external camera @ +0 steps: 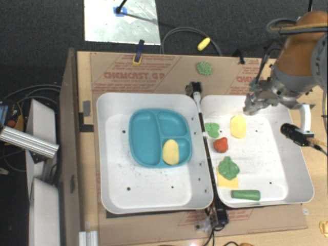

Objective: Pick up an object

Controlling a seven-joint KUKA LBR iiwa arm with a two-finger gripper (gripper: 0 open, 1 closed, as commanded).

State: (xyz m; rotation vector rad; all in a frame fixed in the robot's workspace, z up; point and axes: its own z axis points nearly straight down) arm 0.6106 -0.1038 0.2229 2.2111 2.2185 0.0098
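While the grey arm with its orange band (302, 50) leans in from three o'clock, the brown cardboard-covered bench (154, 70) carries two shallow white bins side by side. Left white bin (115, 188) holds a teal plastic divided plate (148, 135), and on the plate's lower right compartment, at about five o'clock of it, lies a pale yellow egg-shaped piece (170, 152).

Right white bin (287, 173) holds the loose things. Near its middle top sits a yellow rounded block (238, 126); at eight o'clock from that is a small red ball-like fruit (220, 145), and just at ten o'clock from the fruit a light green leafy scrap (211, 129) lies against the divider between the bins. Toward six o'clock a darker green leafy toy (228, 167) rests on a flat yellow square (228, 181), and below them a green stick-shaped piece (246, 193) lies along the bin's near wall.

The gripper (251, 106) hangs at the right bin's far edge, just at one o'clock of the yellow block and apart from it; whether its claw is wide or narrow I cannot tell from here. Nothing stands between it and the block.

Outside the bins, a round green knobbly thing (205, 68) and a small yellow capsule (204, 44) lie at twelve o'clock.
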